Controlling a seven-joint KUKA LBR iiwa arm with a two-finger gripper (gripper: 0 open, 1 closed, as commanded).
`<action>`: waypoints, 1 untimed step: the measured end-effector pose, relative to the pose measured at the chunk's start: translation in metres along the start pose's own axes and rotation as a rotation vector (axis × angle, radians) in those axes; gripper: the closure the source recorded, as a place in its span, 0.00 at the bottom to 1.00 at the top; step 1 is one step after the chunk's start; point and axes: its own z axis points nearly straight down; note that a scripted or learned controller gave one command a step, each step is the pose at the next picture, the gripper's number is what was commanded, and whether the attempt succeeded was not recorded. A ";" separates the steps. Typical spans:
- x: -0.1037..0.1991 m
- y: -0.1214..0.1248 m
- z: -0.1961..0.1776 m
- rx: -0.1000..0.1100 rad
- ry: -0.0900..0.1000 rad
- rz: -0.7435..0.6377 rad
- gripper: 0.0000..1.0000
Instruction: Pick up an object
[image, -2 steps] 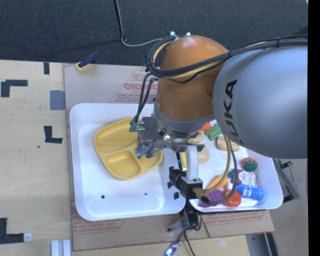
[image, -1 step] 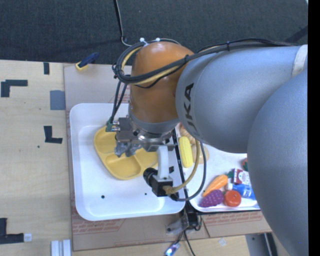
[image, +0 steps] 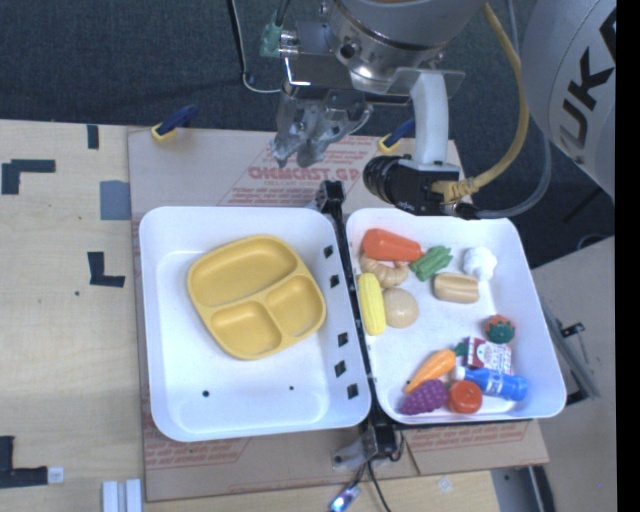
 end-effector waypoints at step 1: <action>-0.038 -0.043 0.079 0.026 -0.011 0.006 1.00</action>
